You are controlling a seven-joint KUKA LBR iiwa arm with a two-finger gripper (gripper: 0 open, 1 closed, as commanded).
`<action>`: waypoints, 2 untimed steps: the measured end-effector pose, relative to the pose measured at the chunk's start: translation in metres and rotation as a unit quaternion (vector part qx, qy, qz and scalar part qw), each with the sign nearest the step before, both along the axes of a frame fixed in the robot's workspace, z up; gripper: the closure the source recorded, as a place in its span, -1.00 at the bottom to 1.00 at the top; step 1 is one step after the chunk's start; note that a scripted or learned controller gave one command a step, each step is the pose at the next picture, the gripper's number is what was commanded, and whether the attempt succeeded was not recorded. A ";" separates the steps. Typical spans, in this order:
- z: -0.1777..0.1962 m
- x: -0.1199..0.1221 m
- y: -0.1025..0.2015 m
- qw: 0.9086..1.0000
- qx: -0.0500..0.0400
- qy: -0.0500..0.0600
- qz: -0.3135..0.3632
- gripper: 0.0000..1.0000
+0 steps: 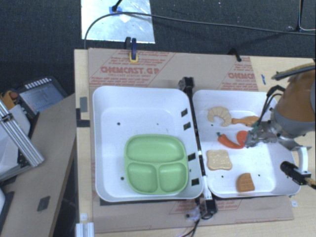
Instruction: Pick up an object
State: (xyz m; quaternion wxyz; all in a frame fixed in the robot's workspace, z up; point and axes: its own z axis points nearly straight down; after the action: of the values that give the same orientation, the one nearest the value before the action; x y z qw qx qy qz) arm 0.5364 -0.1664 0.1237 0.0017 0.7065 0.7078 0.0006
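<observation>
Near edge of the right shallow white bin (276, 184): a small brown bread-crust chunk (245, 182), then a pale tan toast slice (218, 160) just up and left of it. Both lie well below my tool, not the ones I'm lined up on.

Mid bin: my two-finger gripper (251, 138) sits low on the right side of the bin, reaching in from the right edge. Right at its tip is the red-orange chili pepper toy (230, 141). Pepper's long axis runs roughly left-right with a slight downward tilt to the right; its thin end points left toward the bin divider, its fat red end is at my tip, touching or nearly so. So the target lies directly left of the tool, and the end nearest me is the thick one. My judgement: the grasp hinges on closing across that thick end, not along the length.

Tool state: I cannot tell. The tip is a dark blur against the red, and I can't confirm the pepper is held.

Farther back: a cream croissant-shaped pastry (219, 114) and an orange-tan drumstick-like piece (244, 120) just right of it, both above the pepper and close to my wrist cabling. Risk: bumping the drumstick piece on a lift.

Left shallow white bin (113, 102) holds a green three-compartment plastic tray (155, 163), well apart from me.
</observation>
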 end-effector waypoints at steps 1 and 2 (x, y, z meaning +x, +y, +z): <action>0.058 0.005 -0.010 1.000 0.000 -0.001 0.000 1.00; 0.104 0.014 -0.008 1.000 0.000 -0.001 0.001 1.00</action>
State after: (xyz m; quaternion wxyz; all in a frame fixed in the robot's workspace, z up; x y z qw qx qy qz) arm 0.5499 -0.1743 0.2274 0.0025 0.7056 0.7086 0.0012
